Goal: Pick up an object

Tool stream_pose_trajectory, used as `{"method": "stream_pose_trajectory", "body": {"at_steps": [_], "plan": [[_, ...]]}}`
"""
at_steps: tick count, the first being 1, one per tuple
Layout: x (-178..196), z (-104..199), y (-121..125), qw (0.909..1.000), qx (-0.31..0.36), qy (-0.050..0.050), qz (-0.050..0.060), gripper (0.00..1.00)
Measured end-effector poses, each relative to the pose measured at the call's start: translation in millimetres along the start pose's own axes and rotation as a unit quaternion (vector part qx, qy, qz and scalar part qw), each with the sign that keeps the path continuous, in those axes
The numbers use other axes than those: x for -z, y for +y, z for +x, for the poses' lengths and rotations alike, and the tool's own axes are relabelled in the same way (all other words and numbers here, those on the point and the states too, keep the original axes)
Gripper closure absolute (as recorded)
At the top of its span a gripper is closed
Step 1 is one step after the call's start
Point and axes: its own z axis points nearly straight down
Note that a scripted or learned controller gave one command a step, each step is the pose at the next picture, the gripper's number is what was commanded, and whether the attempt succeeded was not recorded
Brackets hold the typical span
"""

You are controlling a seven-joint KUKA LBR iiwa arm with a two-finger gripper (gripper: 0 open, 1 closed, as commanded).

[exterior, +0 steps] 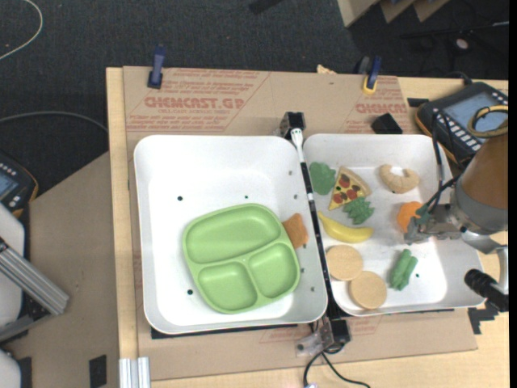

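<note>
Orange object half behind gripper

Right bin holds pizza slice, yellow banana lying flat, two tan round cookies touching, green pickle, orange item beside tool, bread roll, green leafy pieces.
</note>
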Motion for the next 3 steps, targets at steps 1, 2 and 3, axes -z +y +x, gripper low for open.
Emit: {"method": "stream_pose_trajectory", "body": {"at_steps": [1,2,3], "plan": [[17,73,-13,0.9998,0.007,0.013,0.015,1.0],[76,155,-5,0.9998,0.008,0.013,0.012,1.0],[69,291,-23,0.9997,0.011,0.014,0.016,1.0]]}}
